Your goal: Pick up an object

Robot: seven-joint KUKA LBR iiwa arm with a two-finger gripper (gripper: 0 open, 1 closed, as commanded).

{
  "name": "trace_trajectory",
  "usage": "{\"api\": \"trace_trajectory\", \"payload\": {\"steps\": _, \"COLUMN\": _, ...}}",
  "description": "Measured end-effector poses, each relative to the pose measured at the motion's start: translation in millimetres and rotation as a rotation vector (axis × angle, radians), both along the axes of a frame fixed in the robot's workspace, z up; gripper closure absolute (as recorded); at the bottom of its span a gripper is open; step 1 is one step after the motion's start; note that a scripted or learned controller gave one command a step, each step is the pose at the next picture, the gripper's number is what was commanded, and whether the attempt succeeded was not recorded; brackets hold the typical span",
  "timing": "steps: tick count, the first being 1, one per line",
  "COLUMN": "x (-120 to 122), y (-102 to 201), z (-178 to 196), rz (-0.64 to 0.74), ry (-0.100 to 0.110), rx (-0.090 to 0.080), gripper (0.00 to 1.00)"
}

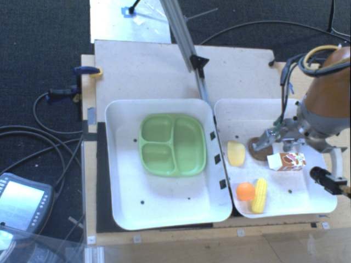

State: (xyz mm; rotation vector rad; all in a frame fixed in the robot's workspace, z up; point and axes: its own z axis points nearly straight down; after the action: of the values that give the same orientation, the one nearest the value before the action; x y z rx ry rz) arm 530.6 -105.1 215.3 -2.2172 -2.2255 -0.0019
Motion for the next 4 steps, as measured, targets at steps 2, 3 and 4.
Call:
{"api": "trace_trajectory", "payload": {"steps": 2, "x": 5, "y": -8, "z": -49, "rz": -0.003, "ry": 0.004, "rx": -0.001, "gripper": 0.0}}
{"api": "trace_trajectory", "payload": {"steps": 3, "x": -4, "y": -3, "z": -105, "rz": -0.003, "ry": 0.006, "rx": 0.001, "gripper": 0.0}}
{"api": "trace_trajectory", "payload": {"steps": 4, "x": -4, "y": -2, "z": -126, "rz": -0.003, "ry": 0.002, "rx": 0.0, "gripper": 0.0}}
